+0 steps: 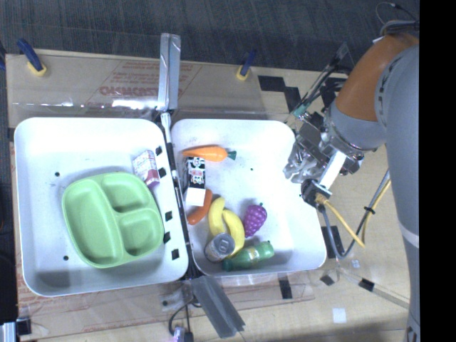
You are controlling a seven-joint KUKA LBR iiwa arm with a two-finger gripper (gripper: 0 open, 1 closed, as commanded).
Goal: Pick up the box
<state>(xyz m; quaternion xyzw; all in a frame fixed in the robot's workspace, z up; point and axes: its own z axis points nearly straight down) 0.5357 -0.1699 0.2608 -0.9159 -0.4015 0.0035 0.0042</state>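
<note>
The box (195,172) is small, with flat sides and black and white print. It stands in the right bin (274,137), close to the wall between the two bins. Just above it lies a smooth orange carrot (206,152) with a green tip. Below the box sit a white block (194,197), a curved yellow banana (225,221), a bumpy bunch of purple grapes (255,219), a round shiny metal can (220,246) and a long green veggie (249,256).

The gripper (305,164) is made of grey metal and hangs over the right edge of the right bin, well apart from the box. I cannot tell if it is open or closed, and I see nothing in it.

The left bin (35,148) holds a smooth green plastic tray (110,219) with three dips in it. A small pink and white carton (147,167) lies just beside the tray, near the middle wall. Both bins are white with rounded corners and sit on a brown counter (85,73).
</note>
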